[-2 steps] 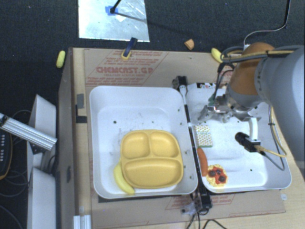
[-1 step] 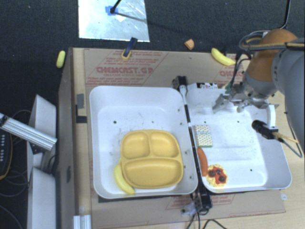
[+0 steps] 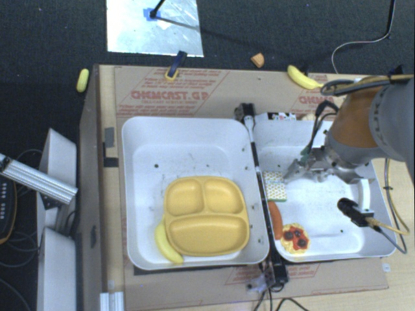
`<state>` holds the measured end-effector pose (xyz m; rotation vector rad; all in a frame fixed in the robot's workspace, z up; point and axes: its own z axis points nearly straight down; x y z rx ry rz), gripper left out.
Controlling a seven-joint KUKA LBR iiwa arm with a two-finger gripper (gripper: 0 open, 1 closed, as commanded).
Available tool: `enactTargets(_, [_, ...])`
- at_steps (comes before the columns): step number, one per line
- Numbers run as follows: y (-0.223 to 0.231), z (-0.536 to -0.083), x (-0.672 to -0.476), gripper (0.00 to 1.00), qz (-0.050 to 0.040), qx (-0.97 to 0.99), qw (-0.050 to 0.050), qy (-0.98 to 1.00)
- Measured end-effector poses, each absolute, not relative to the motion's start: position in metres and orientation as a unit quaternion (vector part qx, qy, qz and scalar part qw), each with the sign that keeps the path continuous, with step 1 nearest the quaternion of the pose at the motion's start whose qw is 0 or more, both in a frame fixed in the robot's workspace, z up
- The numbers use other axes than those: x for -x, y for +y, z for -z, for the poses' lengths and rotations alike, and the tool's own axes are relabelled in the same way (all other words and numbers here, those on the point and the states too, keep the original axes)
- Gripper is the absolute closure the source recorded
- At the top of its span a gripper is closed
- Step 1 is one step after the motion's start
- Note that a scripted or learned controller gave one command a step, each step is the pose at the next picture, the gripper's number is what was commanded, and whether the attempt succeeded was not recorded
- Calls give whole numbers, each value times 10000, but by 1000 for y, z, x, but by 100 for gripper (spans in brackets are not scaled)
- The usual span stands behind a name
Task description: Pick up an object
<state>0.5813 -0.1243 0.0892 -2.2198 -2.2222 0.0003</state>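
Note:
My gripper (image 3: 299,166) hangs over the middle of the right bin (image 3: 324,251), close to its left wall. Just below and left of it lies a small green-and-white checked square (image 3: 277,187), a short way off the tip. Further toward the front of that bin lie an orange carrot-like stick (image 3: 276,219) and a toy pizza slice with red dots (image 3: 295,238). The left bin (image 3: 149,141) holds a yellow divided plate (image 3: 206,214) with a yellow banana (image 3: 166,244) at its front left edge.
On the cardboard behind the bins lie a second banana (image 3: 303,78) and a blue-and-yellow tool (image 3: 175,65). A small orange piece (image 3: 258,59) and a yellow item (image 3: 82,80) sit off the board. A black divider (image 3: 255,157) separates the bins.

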Motion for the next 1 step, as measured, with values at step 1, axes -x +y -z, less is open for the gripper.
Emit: enactTargets(1, [-173,-270,-551,0,12,7070,-32,-7072])
